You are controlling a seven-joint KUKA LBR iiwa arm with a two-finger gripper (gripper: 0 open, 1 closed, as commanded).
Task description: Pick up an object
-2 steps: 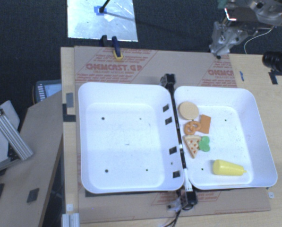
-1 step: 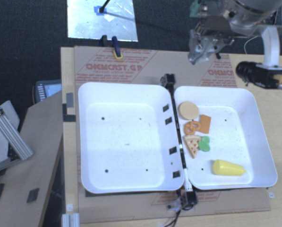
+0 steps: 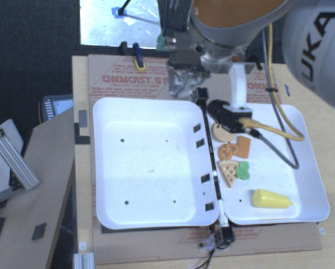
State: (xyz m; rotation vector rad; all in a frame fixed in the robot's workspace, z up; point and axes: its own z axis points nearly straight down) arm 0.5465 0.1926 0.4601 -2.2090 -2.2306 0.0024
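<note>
Checking in on the pick-up run from my end. The claw (image 3: 185, 83) is parked up above the far edge of the bins, roughly over the seam between them, and honestly I can't tell how it's set from this angle, it's just a grey lump under the big wrist. Nothing looks carried.

All the stuff is sitting in the right bin (image 3: 310, 167): a yellow cone-ish piece (image 3: 271, 199) near the front, a pizza slice (image 3: 229, 173) with a little green blob (image 3: 243, 170) touching its right side, a pretzel (image 3: 227, 149) just beside an orange square (image 3: 243, 146), and a tan round cookie thing (image 3: 221, 131) partly tucked under the black fitting at the back. The left bin (image 3: 150, 161) is just white plastic with a few dots.

So progress-wise I'd say we're at square one: no object is off the bin floor, and the claw isn't down at anything yet. What's left is basically everything, choose a target, drop in, close, lift. The yellow piece looks like the easy pick to me since it sits apart from the cluster, but that's my guess.
</note>
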